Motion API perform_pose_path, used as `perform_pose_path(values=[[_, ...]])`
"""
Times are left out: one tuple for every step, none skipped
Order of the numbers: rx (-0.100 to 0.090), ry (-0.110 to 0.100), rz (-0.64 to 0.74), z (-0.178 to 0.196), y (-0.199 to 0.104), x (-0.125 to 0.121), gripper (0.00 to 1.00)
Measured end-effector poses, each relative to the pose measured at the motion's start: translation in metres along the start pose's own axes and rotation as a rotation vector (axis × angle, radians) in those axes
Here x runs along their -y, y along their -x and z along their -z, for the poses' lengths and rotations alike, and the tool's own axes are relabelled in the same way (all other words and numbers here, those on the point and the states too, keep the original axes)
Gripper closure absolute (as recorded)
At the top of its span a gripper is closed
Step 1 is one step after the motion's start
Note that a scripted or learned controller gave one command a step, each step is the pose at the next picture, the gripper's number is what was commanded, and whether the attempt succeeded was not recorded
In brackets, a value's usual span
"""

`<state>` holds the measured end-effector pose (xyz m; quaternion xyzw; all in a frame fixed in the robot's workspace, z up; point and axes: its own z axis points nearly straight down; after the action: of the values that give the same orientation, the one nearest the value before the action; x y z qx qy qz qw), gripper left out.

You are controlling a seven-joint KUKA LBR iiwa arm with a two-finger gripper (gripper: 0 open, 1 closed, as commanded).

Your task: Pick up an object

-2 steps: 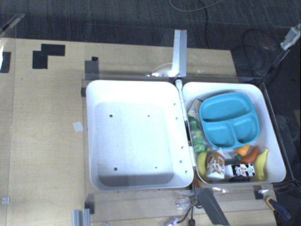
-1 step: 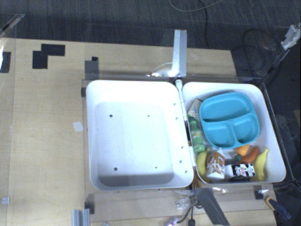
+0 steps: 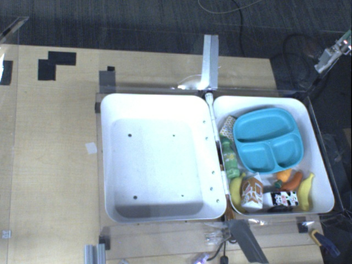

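Two shallow white bins sit side by side on the bench. The left bin [image 3: 157, 158] shows only its bare floor. The right bin [image 3: 314, 126] holds every loose item.

Count in the right bin: one blue divided tray [image 3: 268, 139], tilted against the far half; one yellow banana [image 3: 306, 191] at the near right corner; one orange carrot-like piece [image 3: 291, 179] just beside it; one small black-and-white box [image 3: 284, 200] along the near wall; one brown-and-white carton [image 3: 252, 192] printed like a house, near the front; one yellow rounded piece [image 3: 236, 190] touching the carton's left side; green items [image 3: 230, 161] and one patterned packet [image 3: 226, 127] packed along the divider wall. The number of green items cannot be told.

Tool: a metallic part of the arm [image 3: 333, 53] appears at the upper right, above the dark floor and well apart from both bins. It touches nothing. Finger state cannot be told.

Clearance: items crowd the near edge and left wall of the right bin. The tray's upper surface is open. The bench [image 3: 49, 164] left of the bins is bare wood.
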<state>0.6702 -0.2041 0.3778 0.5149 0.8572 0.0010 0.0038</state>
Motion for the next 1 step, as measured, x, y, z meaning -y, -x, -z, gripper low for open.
perform_pose_path(values=[[0.002, 0.002, -0.088, 0.0607, 0.0008, 0.0005, 1.00]])
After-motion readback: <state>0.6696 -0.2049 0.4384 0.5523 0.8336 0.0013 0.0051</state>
